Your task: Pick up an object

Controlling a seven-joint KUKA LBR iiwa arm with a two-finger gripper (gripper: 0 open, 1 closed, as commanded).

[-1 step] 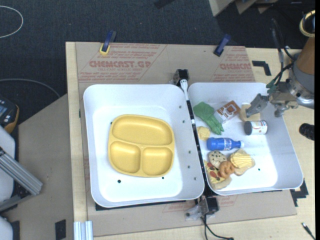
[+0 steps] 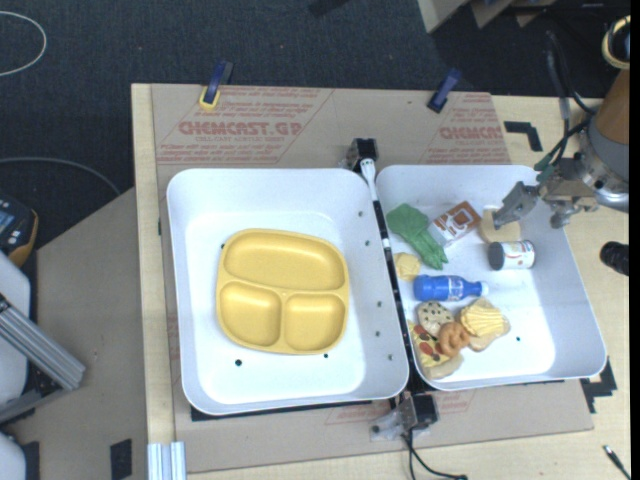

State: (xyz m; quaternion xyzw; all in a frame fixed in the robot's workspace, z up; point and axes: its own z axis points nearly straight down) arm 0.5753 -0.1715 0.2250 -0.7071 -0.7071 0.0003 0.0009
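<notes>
While the grey metal claw hovers over the right shallow white bin, its fingers spread apart and holding nothing, the small white cylindrical can lies on its side just below it, near the blue plastic bottle.

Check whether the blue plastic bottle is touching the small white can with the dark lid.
Apart. The camera view shows bare white bin floor between the blue plastic bottle and the small white can, which lies up and right of it.
</notes>
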